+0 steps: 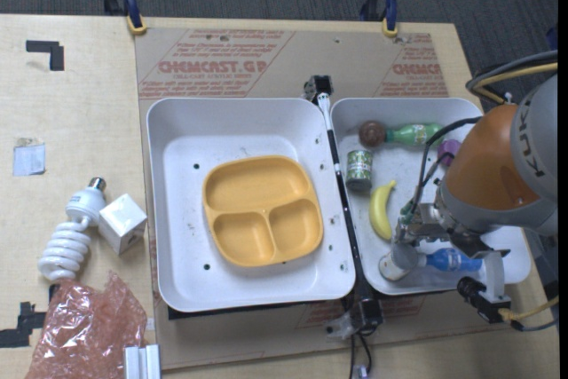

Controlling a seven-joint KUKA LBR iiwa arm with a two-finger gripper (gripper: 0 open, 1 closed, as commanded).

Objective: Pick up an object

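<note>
The right bin (404, 115) holds a yellow banana (382, 209), a small green can (358, 168), a brown ball (372, 133), a green bottle (415, 134) lying along the back wall, and a purple item (448, 148) partly hidden behind the arm. A blue object (446, 261) lies near the front of the bin under the wrist. My gripper (396, 262) is low in the right bin's front part, just below the banana's lower tip and left of the blue object. I see nothing held in it.
The left bin (169, 191) carries a yellow divided plate (263, 210). Outside the bins on the left lie a spiral light bulb (71, 237), a white cube (122, 223) and a crumpled pink wrapper (84, 333). The arm's orange band (484, 169) overhangs the right bin's right side.
</note>
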